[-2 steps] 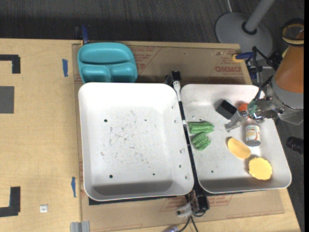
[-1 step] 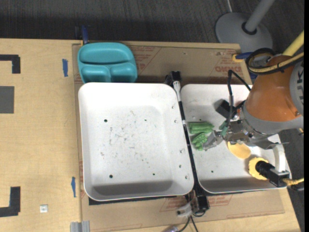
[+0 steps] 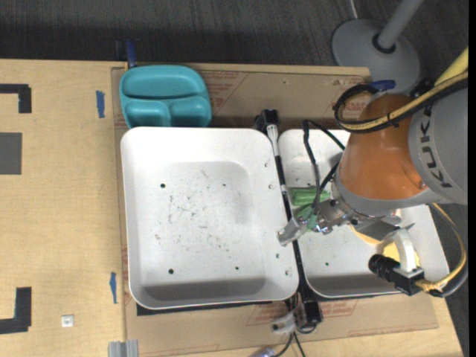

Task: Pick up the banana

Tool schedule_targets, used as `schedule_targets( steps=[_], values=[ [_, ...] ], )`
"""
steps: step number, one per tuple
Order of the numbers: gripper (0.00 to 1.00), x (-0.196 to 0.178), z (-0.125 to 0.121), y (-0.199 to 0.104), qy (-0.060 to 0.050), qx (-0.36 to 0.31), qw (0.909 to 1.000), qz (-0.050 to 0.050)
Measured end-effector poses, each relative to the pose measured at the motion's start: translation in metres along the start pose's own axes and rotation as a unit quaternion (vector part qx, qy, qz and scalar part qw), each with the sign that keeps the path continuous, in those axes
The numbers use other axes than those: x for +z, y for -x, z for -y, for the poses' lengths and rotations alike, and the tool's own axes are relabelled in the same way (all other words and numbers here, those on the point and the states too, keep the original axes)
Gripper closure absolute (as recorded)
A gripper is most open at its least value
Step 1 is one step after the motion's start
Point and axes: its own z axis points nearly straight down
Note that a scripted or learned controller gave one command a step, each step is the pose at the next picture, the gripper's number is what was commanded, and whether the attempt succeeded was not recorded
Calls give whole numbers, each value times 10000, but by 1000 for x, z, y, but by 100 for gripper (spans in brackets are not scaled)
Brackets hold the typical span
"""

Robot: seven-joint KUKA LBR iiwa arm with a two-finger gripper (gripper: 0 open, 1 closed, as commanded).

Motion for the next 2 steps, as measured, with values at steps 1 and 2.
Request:
schedule_targets(
  steps=[1,2],
  values=[
    [0,0,-13,-41,1,-2974,9548,4],
    [0,46,-25,-77,3,-2709,9626,4]
  ],
)
